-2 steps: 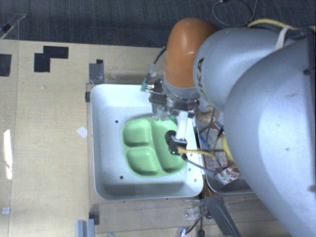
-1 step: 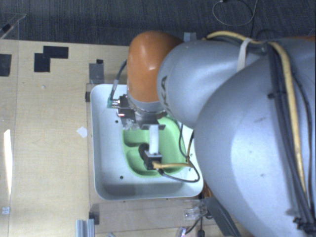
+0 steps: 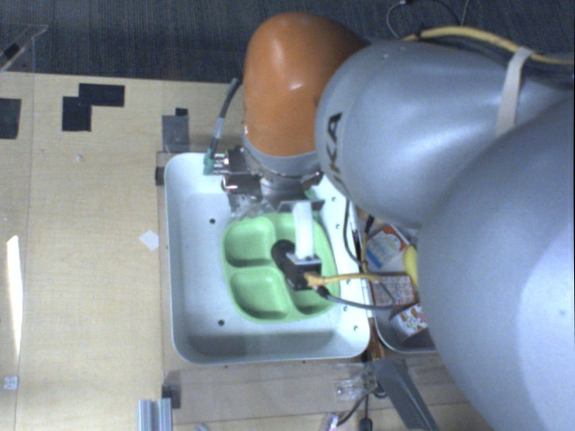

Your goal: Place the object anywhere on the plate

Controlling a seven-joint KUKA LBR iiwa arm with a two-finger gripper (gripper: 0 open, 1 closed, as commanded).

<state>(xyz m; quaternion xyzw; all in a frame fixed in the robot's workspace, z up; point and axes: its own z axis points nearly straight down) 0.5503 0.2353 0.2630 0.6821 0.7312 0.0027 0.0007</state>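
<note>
Obs., overhead camera. My grey arm (image 3: 431, 133) with its orange band (image 3: 287, 79) reached in from the right and covered much of the scene. My claw (image 3: 272, 203) hung over the left shallow white plastic bin (image 3: 189, 268), above the upper edge of the light green compartmented plastic plate (image 3: 254, 287), which lay on the bin floor. Claw state: could not tell, open or closed; my wrist hid it from above.

The right shallow white bin (image 3: 388, 338) showed as a sliver between my arm and the left bin. In it were a small printed cardboard carton (image 3: 384, 245), a yellow item (image 3: 411, 263) just beside it, and a second printed packet (image 3: 411, 320) lower in the view. I could not tell which of these was the object to be placed. The pale wooden bench (image 3: 81, 241) carried black angular markings (image 3: 90, 106) at upper left.
</note>
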